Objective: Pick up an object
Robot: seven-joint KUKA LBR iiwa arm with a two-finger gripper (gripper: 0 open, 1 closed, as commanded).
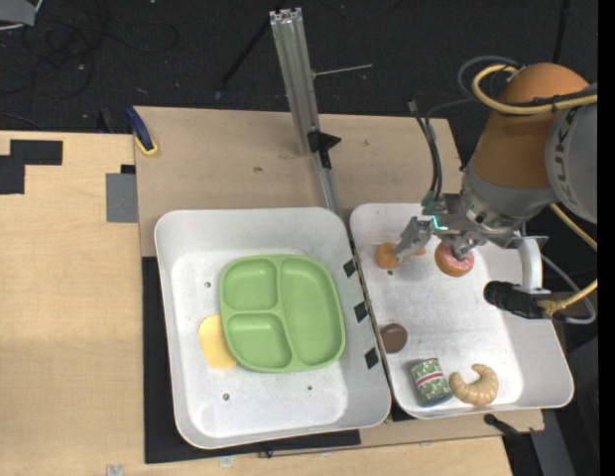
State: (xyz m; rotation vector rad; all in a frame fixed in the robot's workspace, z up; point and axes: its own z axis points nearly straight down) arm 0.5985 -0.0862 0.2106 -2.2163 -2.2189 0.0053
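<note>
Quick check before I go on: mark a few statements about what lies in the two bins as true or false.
1. The green tray lies in the left bin. True.
2. The croissant is in the left bin. False: it lies in the right bin, near its front edge.
3. The yellow piece sits at the tray's left edge. True.
4. The green can stands on the tray. False: it lies beside the croissant.
5. The gripper is above the right bin. True.

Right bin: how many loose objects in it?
5. Orange ball and pink donut-like item near the gripper at the far end; brown disc mid-left; green can and croissant at the near end. The arm may hide more.
</note>
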